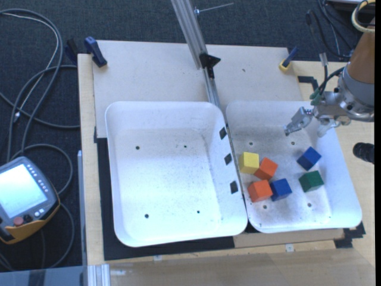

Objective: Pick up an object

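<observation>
Still the approach step, I'd say. The right-hand shallow white plastic bin [333, 210] is my landmark: the grey arm's two-finger gripper [311, 123] hangs over its upper part, fingers spread, nothing between them. Closest pick is the small blue cube [309, 158], mid-bin, just below the gripper. Next it needs to line up and drop.

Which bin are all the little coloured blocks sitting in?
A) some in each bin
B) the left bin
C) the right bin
C: the yellow block, two orange blocks, two blue blocks and the green block all lie in the right bin.
</observation>
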Motion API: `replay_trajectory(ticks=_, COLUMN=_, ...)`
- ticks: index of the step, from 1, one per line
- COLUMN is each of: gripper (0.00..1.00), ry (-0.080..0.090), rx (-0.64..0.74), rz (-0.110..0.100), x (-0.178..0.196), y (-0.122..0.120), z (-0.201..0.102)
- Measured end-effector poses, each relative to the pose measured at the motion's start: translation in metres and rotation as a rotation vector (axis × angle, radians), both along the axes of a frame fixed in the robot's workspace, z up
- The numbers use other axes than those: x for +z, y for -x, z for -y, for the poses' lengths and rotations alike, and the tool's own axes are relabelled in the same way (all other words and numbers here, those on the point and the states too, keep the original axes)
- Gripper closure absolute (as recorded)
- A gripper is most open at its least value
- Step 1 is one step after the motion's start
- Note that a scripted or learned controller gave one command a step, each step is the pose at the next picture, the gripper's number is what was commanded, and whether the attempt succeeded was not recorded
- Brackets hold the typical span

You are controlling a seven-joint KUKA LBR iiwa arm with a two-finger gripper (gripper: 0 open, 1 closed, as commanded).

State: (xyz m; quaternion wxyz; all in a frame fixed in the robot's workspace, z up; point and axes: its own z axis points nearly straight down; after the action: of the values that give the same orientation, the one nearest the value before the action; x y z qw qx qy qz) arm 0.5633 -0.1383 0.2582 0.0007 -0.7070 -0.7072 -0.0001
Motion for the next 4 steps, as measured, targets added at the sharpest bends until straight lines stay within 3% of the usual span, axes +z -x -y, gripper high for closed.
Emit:
replay_trajectory(ticks=1, gripper=0.00, ry=0.003, rx=0.003, rz=0.008, x=-0.125, y=0.005, z=0.039)
replay_trajectory(ticks=2, gripper=0.00, ry=0.010, rx=-0.003, rz=0.023, x=-0.151, y=0.028, z=-0.002)
replay_trajectory(ticks=3, gripper=0.00, ry=0.010, rx=-0.004, rz=0.025, x=-0.150, y=0.044, z=-0.026)
replay_trajectory(ticks=4, gripper=0.00, ry=0.003, rx=-0.001, rz=0.007, x=-0.157, y=0.082, z=-0.052)
